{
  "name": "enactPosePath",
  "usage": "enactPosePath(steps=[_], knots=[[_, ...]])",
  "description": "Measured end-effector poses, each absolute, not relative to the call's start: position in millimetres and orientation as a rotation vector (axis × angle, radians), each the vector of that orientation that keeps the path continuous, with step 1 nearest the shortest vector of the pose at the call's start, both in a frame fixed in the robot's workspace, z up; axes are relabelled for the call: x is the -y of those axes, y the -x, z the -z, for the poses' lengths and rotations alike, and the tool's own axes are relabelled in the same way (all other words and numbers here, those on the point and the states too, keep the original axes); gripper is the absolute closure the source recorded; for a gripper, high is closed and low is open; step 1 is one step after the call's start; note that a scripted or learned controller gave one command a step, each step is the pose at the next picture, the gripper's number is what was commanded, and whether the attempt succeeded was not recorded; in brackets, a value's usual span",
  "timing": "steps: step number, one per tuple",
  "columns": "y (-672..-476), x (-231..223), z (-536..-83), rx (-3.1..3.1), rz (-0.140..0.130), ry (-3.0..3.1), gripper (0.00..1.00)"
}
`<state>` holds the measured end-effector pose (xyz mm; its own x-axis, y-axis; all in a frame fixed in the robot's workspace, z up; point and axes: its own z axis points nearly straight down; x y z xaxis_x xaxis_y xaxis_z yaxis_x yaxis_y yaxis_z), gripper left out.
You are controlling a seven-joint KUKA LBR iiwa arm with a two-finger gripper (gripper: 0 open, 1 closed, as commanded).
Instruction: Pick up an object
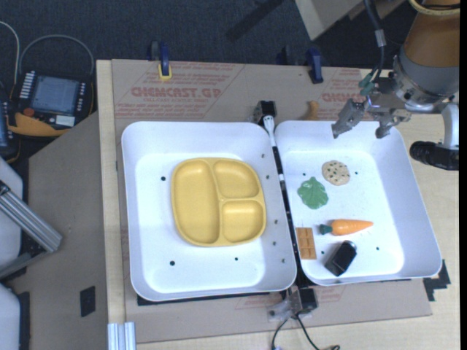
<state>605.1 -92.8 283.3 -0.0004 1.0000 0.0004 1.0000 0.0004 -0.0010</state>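
The right bin [408, 195] holds several small items: a round speckled cookie [336, 172], a green leafy piece [312, 193], an orange carrot [346, 227], a brown wafer [306, 243] and a black block [340, 257]. My gripper [363, 121] hangs above the far edge of that bin, open, its two fingers spread apart with nothing between them. It is well back from the cookie, the nearest item.
The left bin [146, 217] carries a yellow divided plate [217, 200]. A black clip [265, 112] sits at the far end of the seam between the bins. Blue clamps [163, 58] hold the cardboard at the bench's back edge.
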Motion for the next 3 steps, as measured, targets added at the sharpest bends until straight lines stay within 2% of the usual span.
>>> enactPosePath(steps=[3], knots=[[-614.2,106,-134,2.217,-0.006,2.218,0.0]])
